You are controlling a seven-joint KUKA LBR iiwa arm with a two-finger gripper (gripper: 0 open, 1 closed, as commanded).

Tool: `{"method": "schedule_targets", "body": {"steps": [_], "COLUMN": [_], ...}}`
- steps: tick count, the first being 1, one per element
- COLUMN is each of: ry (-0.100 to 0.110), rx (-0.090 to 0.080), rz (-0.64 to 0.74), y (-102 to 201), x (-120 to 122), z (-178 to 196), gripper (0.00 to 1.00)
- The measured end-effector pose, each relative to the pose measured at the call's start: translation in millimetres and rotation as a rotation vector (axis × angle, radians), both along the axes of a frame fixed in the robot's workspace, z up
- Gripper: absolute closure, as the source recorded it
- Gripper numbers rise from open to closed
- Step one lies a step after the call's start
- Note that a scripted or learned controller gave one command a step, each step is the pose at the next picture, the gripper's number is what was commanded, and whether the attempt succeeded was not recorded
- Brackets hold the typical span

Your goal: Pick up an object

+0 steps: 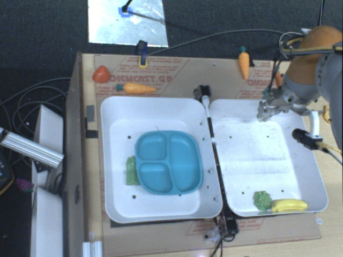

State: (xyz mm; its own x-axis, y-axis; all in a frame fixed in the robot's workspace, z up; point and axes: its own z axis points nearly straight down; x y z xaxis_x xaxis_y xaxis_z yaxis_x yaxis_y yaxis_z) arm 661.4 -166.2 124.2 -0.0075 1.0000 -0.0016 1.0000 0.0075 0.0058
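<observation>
A brown cardboard-covered surface (177, 71) sits on dark carpet and carries two shallow white bins side by side. The pincer (266, 110) hangs over the far edge of the right bin (316, 189), at the end of the grey arm (308, 74) that comes in from the right; its tips are too small and blurred to say whether they stand wide or narrow, and nothing shows between them.

The nearest things to take are well apart from it, at the right bin's near edge: a yellow banana (290, 205) lying flat, with a small green broccoli (262, 199) touching its left end. Both look like light toy food, probably smooth plastic, stiff and a little slippery. The banana is long and gently curved, so the best hold is likely across its narrow middle; the broccoli is knobbly and rounded, better pinched across its head.

In the left bin (115, 143) a blue divided plate (169, 162) lies in the middle, with a green strip-shaped piece (131, 171) against its left rim. Beyond the bins, near the surface's far edge, lie a tomato (101, 74) and two carrots (138, 88) (244, 63).
</observation>
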Motion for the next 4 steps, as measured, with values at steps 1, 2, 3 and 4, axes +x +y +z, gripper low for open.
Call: {"method": "schedule_targets", "body": {"steps": [1, 2, 3, 4], "ry": [-0.003, -0.007, -0.010, -0.014], "rx": [-0.001, -0.002, -0.003, -0.004], "rz": [0.003, 0.005, 0.007, 0.009], "y": [-0.1, -0.4, -0.6, -0.8], "x": [1.0, 2.1, 3.1, 4.0], "z": [11.2, 22.5, 33.7, 44.9], "gripper": [1.00, 1.00, 1.00, 1.00]}}
